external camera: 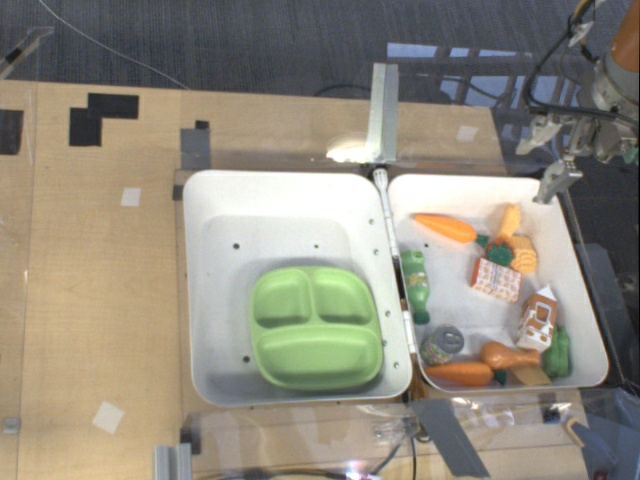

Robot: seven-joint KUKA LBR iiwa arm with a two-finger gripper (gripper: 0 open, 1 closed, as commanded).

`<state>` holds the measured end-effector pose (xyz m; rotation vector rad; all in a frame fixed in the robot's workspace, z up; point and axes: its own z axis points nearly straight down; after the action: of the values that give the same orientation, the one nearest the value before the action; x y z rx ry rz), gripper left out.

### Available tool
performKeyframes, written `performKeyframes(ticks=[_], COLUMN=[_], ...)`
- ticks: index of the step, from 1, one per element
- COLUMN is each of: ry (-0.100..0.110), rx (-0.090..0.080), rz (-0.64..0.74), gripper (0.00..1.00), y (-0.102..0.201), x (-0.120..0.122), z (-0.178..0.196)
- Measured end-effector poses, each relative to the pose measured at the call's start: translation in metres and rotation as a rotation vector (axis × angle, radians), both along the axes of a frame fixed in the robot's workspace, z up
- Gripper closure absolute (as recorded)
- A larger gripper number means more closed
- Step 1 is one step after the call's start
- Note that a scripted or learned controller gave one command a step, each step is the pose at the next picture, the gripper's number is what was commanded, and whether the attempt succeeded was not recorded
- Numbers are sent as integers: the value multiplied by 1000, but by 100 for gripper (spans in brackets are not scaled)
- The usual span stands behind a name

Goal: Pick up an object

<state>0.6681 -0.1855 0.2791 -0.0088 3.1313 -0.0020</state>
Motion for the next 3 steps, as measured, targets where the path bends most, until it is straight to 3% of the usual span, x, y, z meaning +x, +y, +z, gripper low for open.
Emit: performKeyframes(ticks=[1, 2, 3], ry=[9, -3, -3], rx=[2, 0, 0], rz=[7, -30, -73], gripper=[0, 0, 0], y=[-14, -7, 11], x=[-50, -15, -73], z=[-108, -191, -190])
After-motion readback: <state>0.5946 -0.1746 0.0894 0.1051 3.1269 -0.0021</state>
